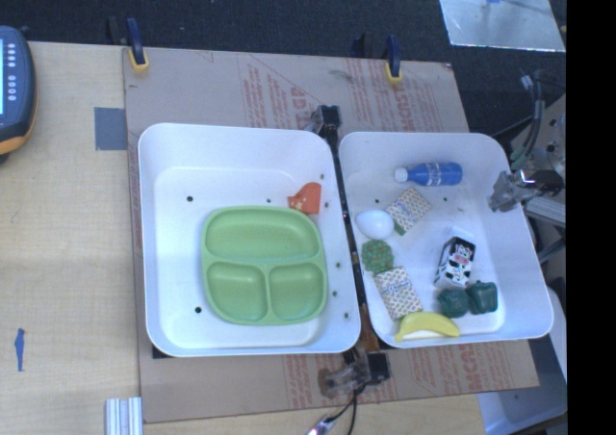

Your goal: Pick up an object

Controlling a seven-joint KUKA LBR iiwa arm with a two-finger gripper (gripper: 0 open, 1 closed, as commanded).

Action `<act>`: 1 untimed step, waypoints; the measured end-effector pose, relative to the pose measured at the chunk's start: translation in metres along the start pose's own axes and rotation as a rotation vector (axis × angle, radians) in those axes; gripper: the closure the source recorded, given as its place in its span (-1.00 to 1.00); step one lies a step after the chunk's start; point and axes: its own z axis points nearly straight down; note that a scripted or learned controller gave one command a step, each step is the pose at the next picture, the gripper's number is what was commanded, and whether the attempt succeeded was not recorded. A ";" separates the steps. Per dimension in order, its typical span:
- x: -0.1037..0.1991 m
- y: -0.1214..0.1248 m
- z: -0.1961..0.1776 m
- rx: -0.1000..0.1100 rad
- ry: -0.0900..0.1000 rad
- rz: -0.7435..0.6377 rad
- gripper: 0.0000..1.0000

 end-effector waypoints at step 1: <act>0.006 -0.045 -0.041 -0.001 0.002 0.000 1.00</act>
